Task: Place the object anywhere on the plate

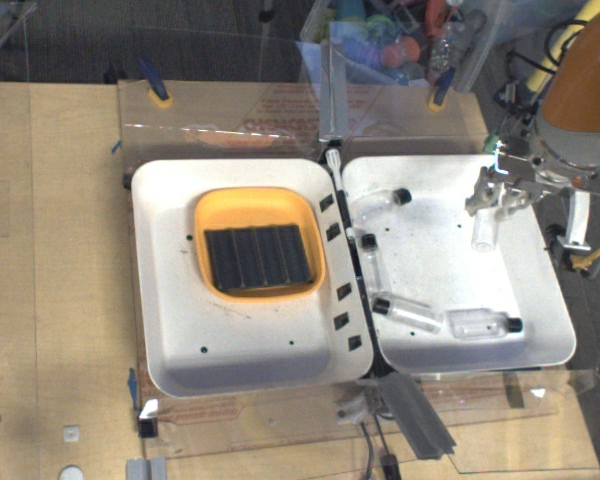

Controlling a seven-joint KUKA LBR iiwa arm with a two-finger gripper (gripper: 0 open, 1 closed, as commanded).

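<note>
- The orange plate (258, 208) sits in the left bin (160, 268), with a dark ribbed block (258, 256) lying on it.
- The right bin (540, 268) holds several clear plastic tubes with black caps: 1 near the top (378, 202), 1 along the divider (368, 258), 1 slanted low down (408, 314) and 1 at the bottom right (483, 323).
- The hand (486, 208) hangs over the upper right of the right bin, with a clear tube (483, 226) standing upright between its fingers (474, 203), so it looks closed on that tube.
- That tube's long axis runs roughly straight up and down, with its lower end just above the bin floor or touching it; which end carries the cap is not clear.
- The tube is probably light, stiff and smooth, so it may slip or swing in a light pinch; glass or plastic cannot be judged.
- A firm hold across the body near its middle looks safest.
- The plate lies well apart to the left, beyond the divider.
</note>
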